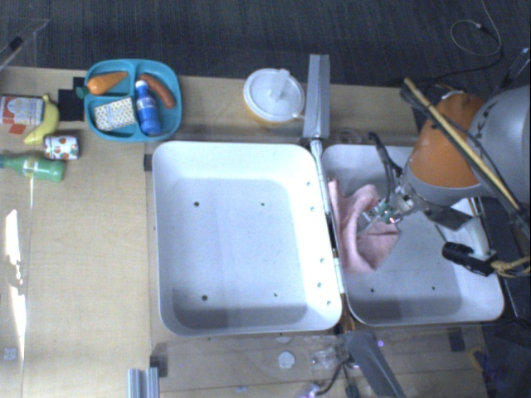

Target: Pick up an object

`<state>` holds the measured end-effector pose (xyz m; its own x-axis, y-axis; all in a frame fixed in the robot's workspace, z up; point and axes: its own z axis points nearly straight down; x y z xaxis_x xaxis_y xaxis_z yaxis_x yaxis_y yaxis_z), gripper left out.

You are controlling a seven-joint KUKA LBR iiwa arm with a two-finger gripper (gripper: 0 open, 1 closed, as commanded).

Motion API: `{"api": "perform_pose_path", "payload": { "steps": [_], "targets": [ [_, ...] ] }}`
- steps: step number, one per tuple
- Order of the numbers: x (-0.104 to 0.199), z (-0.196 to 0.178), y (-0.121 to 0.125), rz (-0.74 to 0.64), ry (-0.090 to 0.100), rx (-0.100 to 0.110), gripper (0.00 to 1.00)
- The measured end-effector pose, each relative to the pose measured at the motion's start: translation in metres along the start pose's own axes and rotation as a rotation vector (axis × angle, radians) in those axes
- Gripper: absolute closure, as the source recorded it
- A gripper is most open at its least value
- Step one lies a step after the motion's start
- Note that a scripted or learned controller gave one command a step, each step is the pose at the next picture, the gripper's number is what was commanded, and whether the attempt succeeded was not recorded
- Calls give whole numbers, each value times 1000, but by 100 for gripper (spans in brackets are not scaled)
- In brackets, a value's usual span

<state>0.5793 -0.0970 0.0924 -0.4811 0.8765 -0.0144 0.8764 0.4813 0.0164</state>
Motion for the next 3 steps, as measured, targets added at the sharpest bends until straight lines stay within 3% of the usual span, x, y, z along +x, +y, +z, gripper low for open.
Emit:
{"api": "perform_pose_path", "payload": {
  "steps": [1, 2, 3],
  "targets": [
    [2, -9, 4, -1, 4, -3, 100],
    [1, -10, 3, -1, 3, -3, 0],
    [-6, 1, 20, -64, 5, 3, 0]
  ]
}}
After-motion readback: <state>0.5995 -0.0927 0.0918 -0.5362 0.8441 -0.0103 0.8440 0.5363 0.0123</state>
